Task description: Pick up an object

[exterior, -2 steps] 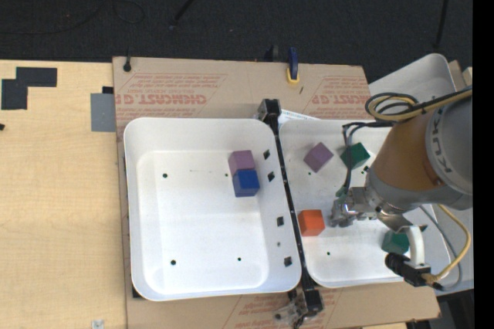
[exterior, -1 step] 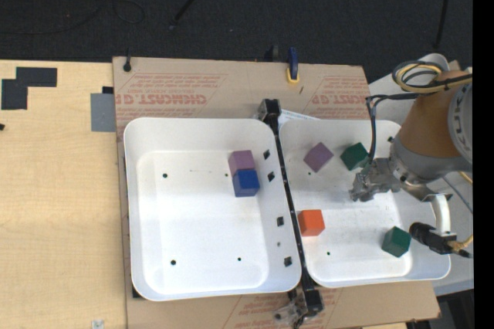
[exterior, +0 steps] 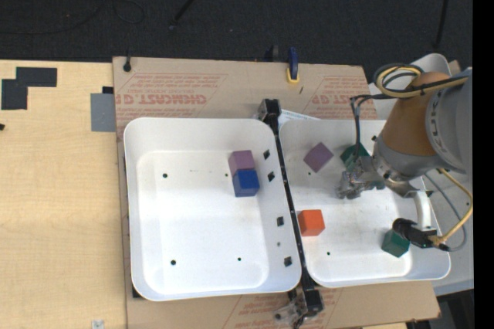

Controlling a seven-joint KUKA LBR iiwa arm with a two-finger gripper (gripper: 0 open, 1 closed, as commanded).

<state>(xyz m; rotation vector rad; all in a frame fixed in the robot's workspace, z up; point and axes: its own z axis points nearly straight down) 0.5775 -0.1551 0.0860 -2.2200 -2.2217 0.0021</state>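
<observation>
Nearest the camera, a dark green block (exterior: 396, 244) is sitting at the near right corner of the right bin (exterior: 363, 277), just beside a black cable end. Left of it, an orange cube (exterior: 311, 222) is resting close to the divider between the two bins.

Over the middle of that same bin the gripper (exterior: 351, 187) is hanging low, its arm reaching in from the right; whether it is spread or pressed together I cannot tell, since it is reading as one dark cluster, and nothing is visibly held. A small teal object (exterior: 355, 156) is lying just beside the gripper on its far side, partly hidden by it, so its long axis is unclear. Judging from this, it is the nearest candidate for a grasp. A purple block (exterior: 317, 157) is lying to the far left of the gripper, turned diagonally, a little apart. The orange cube is lying to the gripper's near left, with bare floor between.

In the left bin (exterior: 154, 273), a lilac block (exterior: 241, 161) and a blue cube (exterior: 246, 182) are touching, well apart from the gripper, with the divider standing in the way.
</observation>
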